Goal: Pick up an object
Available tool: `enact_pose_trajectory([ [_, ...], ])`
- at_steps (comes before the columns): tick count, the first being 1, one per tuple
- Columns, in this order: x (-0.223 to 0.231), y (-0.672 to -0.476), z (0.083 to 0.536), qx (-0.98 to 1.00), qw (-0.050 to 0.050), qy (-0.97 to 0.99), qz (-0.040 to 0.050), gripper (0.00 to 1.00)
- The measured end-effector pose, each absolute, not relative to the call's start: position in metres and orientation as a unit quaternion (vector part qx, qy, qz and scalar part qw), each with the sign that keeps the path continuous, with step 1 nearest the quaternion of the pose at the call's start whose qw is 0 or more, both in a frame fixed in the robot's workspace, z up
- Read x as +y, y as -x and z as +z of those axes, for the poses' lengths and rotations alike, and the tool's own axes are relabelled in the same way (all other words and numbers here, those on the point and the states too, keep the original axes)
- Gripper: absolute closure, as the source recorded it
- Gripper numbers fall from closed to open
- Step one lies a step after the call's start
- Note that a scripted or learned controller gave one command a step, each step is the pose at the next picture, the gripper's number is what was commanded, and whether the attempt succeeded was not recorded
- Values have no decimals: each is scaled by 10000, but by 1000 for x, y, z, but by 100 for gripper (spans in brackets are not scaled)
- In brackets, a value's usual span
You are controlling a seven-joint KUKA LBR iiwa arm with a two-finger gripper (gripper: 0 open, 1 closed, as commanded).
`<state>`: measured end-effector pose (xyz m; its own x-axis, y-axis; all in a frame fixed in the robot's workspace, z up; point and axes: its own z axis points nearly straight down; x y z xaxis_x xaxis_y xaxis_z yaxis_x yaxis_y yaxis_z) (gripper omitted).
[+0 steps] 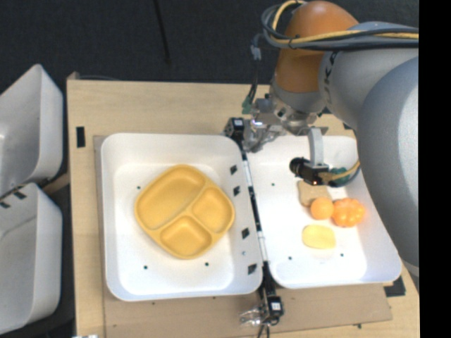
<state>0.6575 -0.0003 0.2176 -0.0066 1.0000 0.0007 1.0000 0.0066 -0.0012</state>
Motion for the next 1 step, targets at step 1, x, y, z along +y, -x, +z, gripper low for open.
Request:
enact_pose_trajectory([
  [1,59,-656,232,-7094,-1,7048,-12,100],
])
